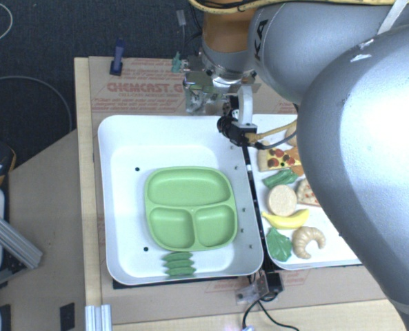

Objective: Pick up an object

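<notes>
Gripper (205,96) is placed over the far rim of the left bin (114,185); whether it is released or clenched cannot be told. Nothing is seen held. A green plate (190,209) and a ridged green piece (180,263) are noted in that bin, and a banana (287,219) and croissant (309,240) crowded in the right bin (328,259). The isolated ridged piece is judged easiest; a straight, centred descent is advised.

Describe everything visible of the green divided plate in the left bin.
The green divided plate is pale green, a rounded rectangle, plastic by its look, with three empty compartments: one wide far one, two smaller near ones. It lies flat on the floor of the left white bin. A green ridged piece lies by its near edge; contact unclear.
</notes>
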Robot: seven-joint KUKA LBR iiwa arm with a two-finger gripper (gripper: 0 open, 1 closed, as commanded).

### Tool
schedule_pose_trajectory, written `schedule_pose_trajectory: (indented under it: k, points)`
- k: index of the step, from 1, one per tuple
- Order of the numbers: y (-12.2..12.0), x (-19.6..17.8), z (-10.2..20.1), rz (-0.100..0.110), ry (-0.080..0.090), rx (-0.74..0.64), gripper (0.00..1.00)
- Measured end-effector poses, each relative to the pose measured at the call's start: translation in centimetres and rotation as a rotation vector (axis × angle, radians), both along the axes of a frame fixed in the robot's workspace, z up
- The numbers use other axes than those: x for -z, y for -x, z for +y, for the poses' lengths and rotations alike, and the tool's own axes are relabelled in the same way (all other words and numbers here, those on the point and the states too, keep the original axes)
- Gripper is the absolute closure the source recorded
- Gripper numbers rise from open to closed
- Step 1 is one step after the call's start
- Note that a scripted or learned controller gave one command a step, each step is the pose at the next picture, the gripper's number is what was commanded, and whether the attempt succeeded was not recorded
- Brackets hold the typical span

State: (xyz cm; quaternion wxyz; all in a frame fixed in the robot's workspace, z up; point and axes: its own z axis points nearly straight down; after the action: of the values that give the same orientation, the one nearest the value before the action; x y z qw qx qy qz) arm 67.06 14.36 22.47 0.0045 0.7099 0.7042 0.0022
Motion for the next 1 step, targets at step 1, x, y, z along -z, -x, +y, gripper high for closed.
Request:
schedule_pose_trajectory:
  k: [1]
  points:
    - [10.02,11.27,6.31,0.028,-0.003,-0.014,1.0]
